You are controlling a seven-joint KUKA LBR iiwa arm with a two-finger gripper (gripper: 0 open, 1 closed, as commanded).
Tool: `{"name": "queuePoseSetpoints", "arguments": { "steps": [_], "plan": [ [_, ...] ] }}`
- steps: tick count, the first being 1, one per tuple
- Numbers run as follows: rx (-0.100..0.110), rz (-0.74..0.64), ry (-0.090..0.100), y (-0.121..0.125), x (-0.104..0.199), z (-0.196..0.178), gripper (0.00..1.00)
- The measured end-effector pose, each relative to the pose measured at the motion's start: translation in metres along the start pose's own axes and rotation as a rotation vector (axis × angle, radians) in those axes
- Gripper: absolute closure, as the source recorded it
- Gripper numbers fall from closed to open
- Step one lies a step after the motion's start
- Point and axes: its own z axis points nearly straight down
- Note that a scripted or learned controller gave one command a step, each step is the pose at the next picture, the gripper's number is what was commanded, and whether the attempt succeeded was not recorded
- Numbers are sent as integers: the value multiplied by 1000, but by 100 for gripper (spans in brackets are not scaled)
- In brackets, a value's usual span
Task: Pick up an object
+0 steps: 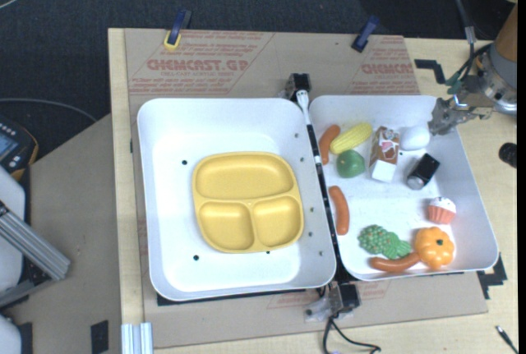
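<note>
Over the right bin's (477, 204) far right corner, the gripper (444, 119) is being held just above the rim, the arm (503, 77) reaching in from the right; whether anything is being pinched cannot be told, since the claw is too small and blurred to read. No item is seen in it. Nothing is being singled out yet: the candidates are lying loose in that bin, apparently scattered so each can be approached alone. Nearest the gripper, a white lump (415, 137) and a black block (422, 171) are resting. Corn (351, 135), a green ball (351, 163), a sausage (339, 209), a cupcake (442, 211), broccoli (382, 241) and a pumpkin (435, 246) are lying farther off. A yellow tray (246, 201) is sitting centred in the left bin (164, 180), probably as the drop place.
</note>
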Motion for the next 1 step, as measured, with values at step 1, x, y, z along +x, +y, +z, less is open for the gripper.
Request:
{"name": "queuePoseSetpoints", "arguments": {
  "steps": [1],
  "plan": [
    [10,-4,6,-3,48,8,100]
  ]
}}
